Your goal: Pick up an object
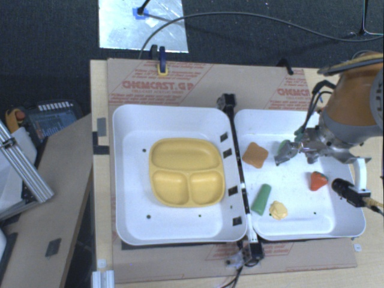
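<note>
In the right bin (300, 224) lie a brown toast-like piece (255, 155), a green cylinder (261, 198), a small yellow piece (278, 209) and a red piece with a green top (318, 180). My gripper (287, 153) hangs low over the bin's back middle, just right of the brown piece. A small green thing (282, 143) shows right at the gripper's tip, partly hidden by it. Whether it is held I cannot tell. The orange-banded arm (354, 107) reaches in from the right.
The left bin (129, 161) holds a yellow three-compartment tray (186, 171). A black divider strip (234, 161) runs between the bins. A black part on a cable (348, 192) sits over the right bin's right side.
</note>
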`<state>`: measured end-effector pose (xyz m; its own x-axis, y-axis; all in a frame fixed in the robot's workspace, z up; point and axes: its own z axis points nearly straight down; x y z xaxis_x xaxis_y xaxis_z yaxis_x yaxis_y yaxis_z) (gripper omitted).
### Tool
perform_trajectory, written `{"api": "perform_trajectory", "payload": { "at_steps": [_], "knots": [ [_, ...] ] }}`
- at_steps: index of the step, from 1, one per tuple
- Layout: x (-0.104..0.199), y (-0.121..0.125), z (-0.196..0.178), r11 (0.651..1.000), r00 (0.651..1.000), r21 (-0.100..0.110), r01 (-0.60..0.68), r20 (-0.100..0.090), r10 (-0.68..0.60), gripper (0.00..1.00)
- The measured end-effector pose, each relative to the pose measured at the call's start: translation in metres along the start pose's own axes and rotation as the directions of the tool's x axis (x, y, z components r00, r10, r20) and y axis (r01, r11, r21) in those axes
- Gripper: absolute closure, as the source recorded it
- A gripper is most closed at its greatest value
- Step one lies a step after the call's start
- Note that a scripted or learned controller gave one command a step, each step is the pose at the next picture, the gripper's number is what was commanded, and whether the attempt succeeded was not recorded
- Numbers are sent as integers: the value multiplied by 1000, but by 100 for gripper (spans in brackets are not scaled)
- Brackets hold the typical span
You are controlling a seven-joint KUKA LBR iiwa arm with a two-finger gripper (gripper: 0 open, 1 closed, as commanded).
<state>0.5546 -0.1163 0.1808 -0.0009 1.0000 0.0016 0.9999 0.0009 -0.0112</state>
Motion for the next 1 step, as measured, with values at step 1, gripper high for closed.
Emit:
{"api": "perform_trajectory", "payload": {
  "at_steps": [1],
  "knots": [
    [0, 3, -6, 1000, 1000, -12, 3, 1, -3, 0]
  ]
}}
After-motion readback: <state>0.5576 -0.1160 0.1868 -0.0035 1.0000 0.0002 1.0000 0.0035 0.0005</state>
